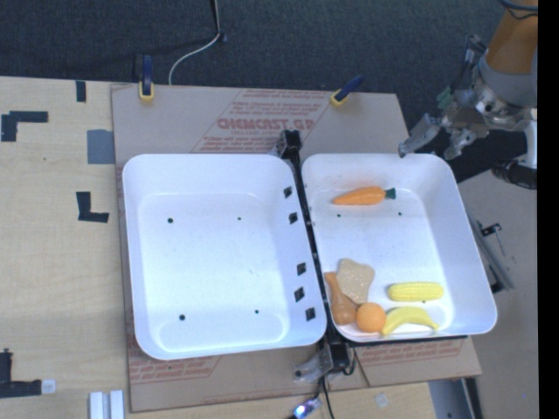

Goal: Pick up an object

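Carrot [358,197] lies on its side in the far part of the right bin [463,225], its green stem end pointing toward the arm's side, well apart from the other food. In the camera view, the remaining pieces cluster at the near end of that bin: a tan slice of bread [355,278] leans over a brownish piece [339,304], an orange [370,318] sits just beside them, and next to the orange a banana [409,321] curves along the near wall with a cob of corn [415,291] just behind it. The left bin [140,234] stands beside the right one, their inner walls touching. The gripper [430,140] hangs above the far right corner of the right bin, off the carrot and carrying nothing; its two fingers are spread apart. The arm's orange band [511,37] shows at the upper right. Both bins rest on a cardboard sheet [253,120] held by clamps [145,81] at the far edge.
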